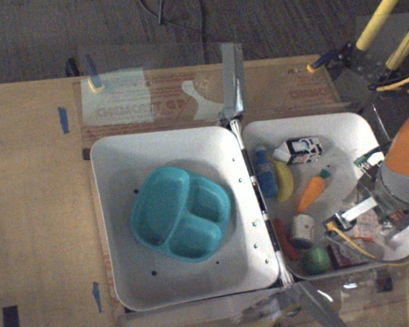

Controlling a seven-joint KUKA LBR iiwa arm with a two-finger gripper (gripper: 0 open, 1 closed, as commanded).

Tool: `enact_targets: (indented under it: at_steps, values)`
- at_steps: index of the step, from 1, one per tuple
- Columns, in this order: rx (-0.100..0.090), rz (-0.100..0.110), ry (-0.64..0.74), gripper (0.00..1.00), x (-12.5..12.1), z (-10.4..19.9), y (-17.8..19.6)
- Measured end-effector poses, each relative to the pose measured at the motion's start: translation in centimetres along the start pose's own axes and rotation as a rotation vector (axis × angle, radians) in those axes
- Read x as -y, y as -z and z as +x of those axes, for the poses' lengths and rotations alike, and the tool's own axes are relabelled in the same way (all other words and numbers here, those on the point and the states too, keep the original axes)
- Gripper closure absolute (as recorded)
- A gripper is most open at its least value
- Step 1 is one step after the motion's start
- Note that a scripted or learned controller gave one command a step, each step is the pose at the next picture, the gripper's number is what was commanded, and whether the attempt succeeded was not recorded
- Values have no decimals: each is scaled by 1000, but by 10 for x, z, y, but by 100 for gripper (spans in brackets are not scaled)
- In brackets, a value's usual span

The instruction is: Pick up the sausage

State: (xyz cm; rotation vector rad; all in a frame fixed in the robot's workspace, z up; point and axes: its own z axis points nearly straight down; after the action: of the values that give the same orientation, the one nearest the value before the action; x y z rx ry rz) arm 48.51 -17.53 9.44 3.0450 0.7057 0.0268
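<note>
We see the gripper (pixel 347 225) low in the right bin (pixel 346 122), its state unclear, while the sausage (pixel 284 240) lies against the divider, awkward to reach.

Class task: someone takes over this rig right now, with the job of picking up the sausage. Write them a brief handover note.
Gripper: low over the right bin, near its front right; whether it is open or shut cannot be told, and nothing is seen in it.
Sausage: the dark red piece lying along the right bin's left wall, beside the small white cup and behind the green ball.
Left bin: holds the teal divided plate.
Done: no pick yet.
Left: move to the sausage, grasp, lift.
</note>
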Motion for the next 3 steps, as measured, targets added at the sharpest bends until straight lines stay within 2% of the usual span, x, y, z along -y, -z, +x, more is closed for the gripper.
enact_targets:
  at_steps: [1, 2, 3]
  values:
    - [-3, 0, 2, 100, 0, 2, 11]
    - [3, 15, 353, 100, 33, 87, -7]
    - [9, 23, 542, 100, 57, 136, 177]
